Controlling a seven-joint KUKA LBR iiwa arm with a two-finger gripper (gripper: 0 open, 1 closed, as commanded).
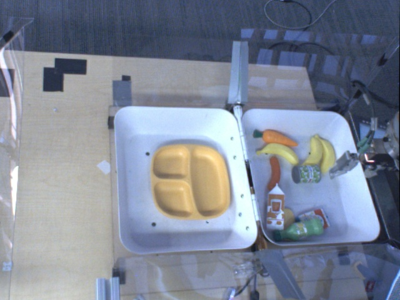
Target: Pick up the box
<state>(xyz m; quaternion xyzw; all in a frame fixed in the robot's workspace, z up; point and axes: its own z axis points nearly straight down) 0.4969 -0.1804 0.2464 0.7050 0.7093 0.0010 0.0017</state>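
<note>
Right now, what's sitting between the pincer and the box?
In the camera view, a small green can lies roughly between the pincer and the box, with bare white bin floor around it.

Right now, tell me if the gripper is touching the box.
Apart. The camera view shows the gripper at the right bin's right side by the can, with bare white floor between it and the box.

We're looking at a pale wood counter with black tape patches near its far edge — beyond it, dark grey carpet and a loose black cable.
</note>
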